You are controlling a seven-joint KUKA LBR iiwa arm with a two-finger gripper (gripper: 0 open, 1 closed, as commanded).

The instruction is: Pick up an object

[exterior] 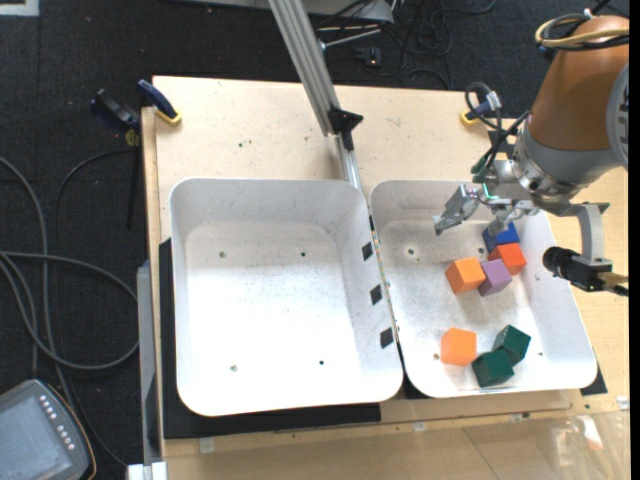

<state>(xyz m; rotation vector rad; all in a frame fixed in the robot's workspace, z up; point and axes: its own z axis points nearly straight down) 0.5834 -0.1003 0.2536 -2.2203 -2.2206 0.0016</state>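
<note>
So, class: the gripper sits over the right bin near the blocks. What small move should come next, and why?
Probably a short descent toward the blue block. The gripper hangs in the right bin just beside that block, nothing visibly between its fingers, so lowering onto it looks the nearest pick.

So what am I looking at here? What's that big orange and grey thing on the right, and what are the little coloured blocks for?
You are looking down at a slant from one fixed camera above a wooden bench. The big orange and grey thing is a robot arm reaching in from the right. At its tip is a two-finger gripper, its "hand", hanging over the right bin. Beside that is the left bin.

In the right bin lie small blocks: a blue block against an orange-red block, a purple block touching an orange block, then nearer the front another orange block and two dark green blocks. The arm's job is to pick one up. I see nothing between its fingers.
</note>
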